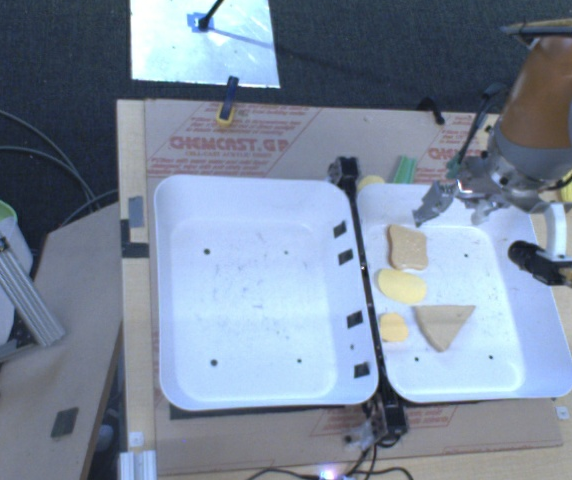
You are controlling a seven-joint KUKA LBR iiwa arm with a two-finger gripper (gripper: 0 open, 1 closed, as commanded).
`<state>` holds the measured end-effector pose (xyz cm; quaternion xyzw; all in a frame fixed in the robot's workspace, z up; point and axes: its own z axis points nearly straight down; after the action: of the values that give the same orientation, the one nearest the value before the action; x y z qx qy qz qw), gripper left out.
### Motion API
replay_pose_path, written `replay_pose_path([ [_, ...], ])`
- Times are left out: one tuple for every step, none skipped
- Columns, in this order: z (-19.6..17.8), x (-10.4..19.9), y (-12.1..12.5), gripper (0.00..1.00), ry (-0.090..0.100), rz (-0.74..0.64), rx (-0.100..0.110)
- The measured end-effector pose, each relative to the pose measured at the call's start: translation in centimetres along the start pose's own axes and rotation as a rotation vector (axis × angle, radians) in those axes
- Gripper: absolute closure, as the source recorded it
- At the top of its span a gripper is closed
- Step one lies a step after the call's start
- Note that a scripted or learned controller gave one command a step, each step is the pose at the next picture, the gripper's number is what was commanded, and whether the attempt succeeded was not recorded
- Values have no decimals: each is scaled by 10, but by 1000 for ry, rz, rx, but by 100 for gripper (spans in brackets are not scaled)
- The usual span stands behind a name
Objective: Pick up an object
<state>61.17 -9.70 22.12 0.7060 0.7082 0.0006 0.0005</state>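
Observation:
The right bin holds several pieces of toy food. A tan bread-like slice lies near its back left, with a yellow oval just in front of it. Nearer still sit a small yellow chunk and a tan wedge. My gripper hangs over the bin's back edge, up and to the right of the bread slice. Its two fingers are spread open with nothing between them.
The left bin sits beside the right one, joined by black clips. A green stick and a yellow bit lie behind the bins. A black cylinder juts over the right bin's right side.

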Motion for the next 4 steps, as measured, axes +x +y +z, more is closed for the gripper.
replay_pose_path([
  [129, 15, 41, 0, 1, -3, 8],
  [136, -27, 58, 0, -1, 4, -3],
  [135, -112, 56, 0, 3, 6, 1],
  [137, -92, -59, 0, 2, 5, 9],
])
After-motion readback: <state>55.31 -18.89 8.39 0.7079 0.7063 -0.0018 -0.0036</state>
